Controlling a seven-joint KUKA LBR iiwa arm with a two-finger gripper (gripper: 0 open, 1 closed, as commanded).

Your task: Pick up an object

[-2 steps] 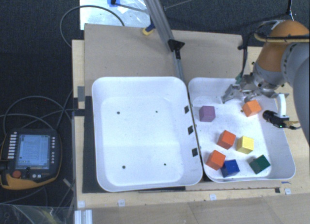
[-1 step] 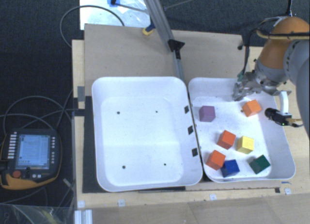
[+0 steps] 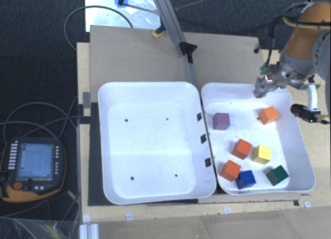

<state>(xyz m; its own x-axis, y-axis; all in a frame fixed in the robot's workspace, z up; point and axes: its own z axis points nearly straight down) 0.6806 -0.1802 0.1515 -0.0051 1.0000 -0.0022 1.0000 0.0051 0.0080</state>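
Camera view: tool (image 3: pixel 260 90) above right bin (image 3: pixel 305 145) far rim, grip state unclear; no legible writing on blocks.

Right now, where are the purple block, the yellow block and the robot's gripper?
purple block (image 3: pixel 221 121): camera view, its top face.
yellow block (image 3: pixel 262 153): camera view, its top face.
gripper (image 3: pixel 260 91): camera view, at its fingertips, above the right bin's far edge.
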